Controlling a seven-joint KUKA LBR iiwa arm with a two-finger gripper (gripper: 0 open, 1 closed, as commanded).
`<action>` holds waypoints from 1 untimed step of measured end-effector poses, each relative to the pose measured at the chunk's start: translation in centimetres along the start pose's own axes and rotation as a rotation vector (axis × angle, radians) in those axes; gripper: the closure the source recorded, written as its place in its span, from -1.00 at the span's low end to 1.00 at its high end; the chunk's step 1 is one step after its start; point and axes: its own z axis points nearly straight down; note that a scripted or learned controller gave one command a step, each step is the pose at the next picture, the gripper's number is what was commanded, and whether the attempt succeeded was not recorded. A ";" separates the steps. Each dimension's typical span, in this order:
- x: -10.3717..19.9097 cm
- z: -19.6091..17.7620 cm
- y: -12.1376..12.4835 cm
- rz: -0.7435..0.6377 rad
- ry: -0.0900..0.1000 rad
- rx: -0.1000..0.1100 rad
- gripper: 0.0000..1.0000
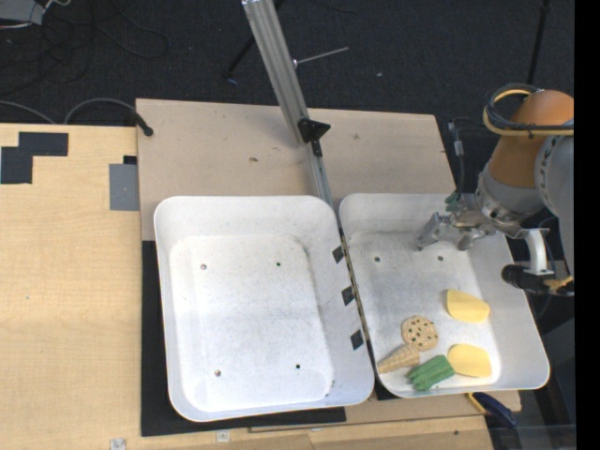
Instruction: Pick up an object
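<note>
— Where do we see the arm (525, 148)?
— Reaching in from the right, orange band uppermost, wrist bent downward.
— And our claw (452, 237)?
— Low, both fingers (429, 232) spread apart, nothing between them.

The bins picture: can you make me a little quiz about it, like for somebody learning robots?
1. True or false: the gripper hangs over the right bin.
2. Which bin holds the cookie? A) left bin B) right bin
3. Fill in: the green toy lies beside the ice cream ____.

Key: 1 true. 2 B; it lies near the two yellow pieces, not in the left bin. 3 cone.
</note>
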 end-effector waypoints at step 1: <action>0.0 -1.5 0.2 -0.004 -0.003 -0.006 1.00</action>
